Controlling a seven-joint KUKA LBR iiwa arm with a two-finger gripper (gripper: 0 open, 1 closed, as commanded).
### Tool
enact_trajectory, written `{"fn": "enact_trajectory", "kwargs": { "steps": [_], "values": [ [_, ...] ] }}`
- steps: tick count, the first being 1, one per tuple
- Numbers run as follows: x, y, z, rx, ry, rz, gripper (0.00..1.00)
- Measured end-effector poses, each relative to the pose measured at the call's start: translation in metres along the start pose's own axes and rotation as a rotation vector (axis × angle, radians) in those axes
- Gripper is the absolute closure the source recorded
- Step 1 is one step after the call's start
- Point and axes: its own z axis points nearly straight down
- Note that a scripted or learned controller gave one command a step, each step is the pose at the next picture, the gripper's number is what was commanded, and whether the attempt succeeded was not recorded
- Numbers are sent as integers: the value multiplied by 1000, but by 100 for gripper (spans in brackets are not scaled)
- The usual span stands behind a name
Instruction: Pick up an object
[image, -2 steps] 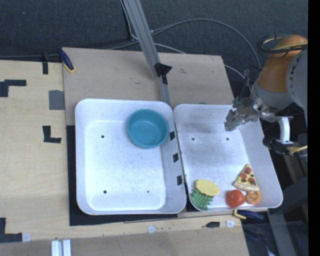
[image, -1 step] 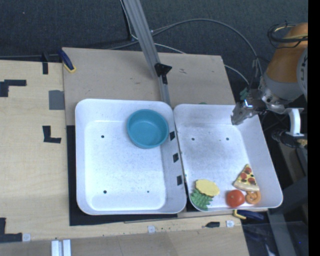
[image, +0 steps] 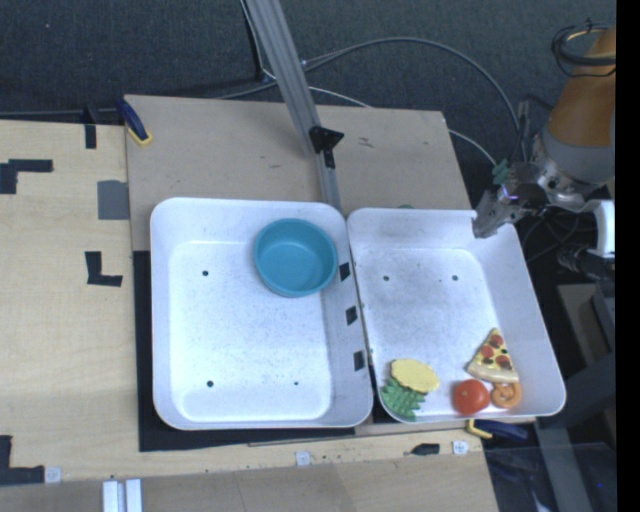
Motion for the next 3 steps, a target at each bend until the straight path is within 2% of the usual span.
{"fn": "enact_trajectory", "kwargs": {
  "steps": [1,2,3],
  "values": [
    [57,-4,1,2,2,-4,100],
    [110,12,2,3,2,-4,100],
    [156,17,15,4,1,-4,100]
  ]
}}
